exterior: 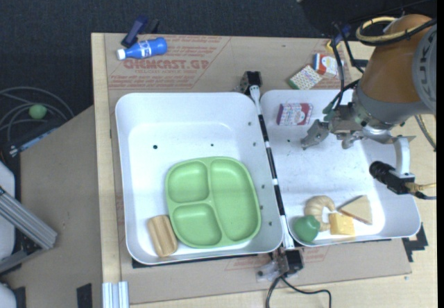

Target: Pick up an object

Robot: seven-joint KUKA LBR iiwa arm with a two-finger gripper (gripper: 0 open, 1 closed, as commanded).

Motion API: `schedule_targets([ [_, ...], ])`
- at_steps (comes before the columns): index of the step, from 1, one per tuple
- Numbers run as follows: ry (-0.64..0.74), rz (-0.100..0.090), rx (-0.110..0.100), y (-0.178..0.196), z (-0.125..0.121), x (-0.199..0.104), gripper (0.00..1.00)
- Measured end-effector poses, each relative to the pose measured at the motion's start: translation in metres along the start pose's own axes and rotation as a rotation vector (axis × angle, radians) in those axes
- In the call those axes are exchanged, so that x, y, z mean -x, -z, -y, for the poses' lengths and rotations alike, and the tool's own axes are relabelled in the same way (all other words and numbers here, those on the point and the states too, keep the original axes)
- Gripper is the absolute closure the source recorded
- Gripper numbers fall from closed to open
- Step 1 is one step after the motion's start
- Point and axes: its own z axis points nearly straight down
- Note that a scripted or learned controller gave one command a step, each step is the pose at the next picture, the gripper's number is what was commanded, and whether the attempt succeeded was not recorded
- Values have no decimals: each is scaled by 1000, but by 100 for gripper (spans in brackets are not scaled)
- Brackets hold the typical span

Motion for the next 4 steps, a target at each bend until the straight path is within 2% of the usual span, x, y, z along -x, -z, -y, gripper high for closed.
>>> schedule_targets([
  [1, 0, -1, 0, -77, 93, -3, 0],
  [2, 0, 1, 3, -76, 42, 30, 0],
  [3, 2, 1, 4, -75, -78, 58, 0],
  [4, 5, -8, -1, -69, -23, 112, 0],
])
